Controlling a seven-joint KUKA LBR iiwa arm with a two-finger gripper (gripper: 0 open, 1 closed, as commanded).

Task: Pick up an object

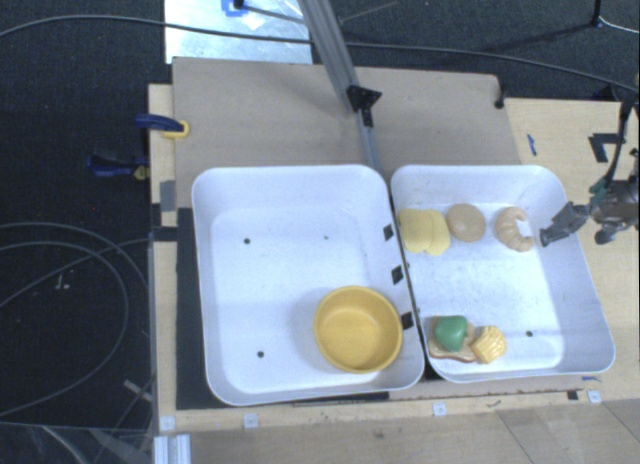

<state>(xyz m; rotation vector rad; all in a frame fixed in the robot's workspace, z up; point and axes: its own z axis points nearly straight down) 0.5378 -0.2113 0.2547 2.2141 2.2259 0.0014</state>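
A: Hovering at the right bin's (575, 282) outer rim there, gripper (562, 228) poking in from the right edge, dark finger tip just over the wall.

B: Open or closed?

A: Can't tell from up here; too small and dark. Nothing visibly held, anyway.

B: Nearest target?

A: Croissant (515, 227), just beside the gripper, directly inward toward the bin's middle. Curved, long axis running roughly away from the camera, across the line of approach. Looks like the likeliest pick.

B: And beyond it?

A: Further along the same line, round tan bun (465, 222), then yellow flat piece (425, 231) against the far wall. Off to the near side, well apart, green toy (451, 332) on a brown slab with a yellow corn-like piece (489, 344).

B: Other bin?

A: Yellow bowl (358, 328) in the left bin (290, 192), farthest from the gripper. Short reach inward and down probably all that's needed for the croissant
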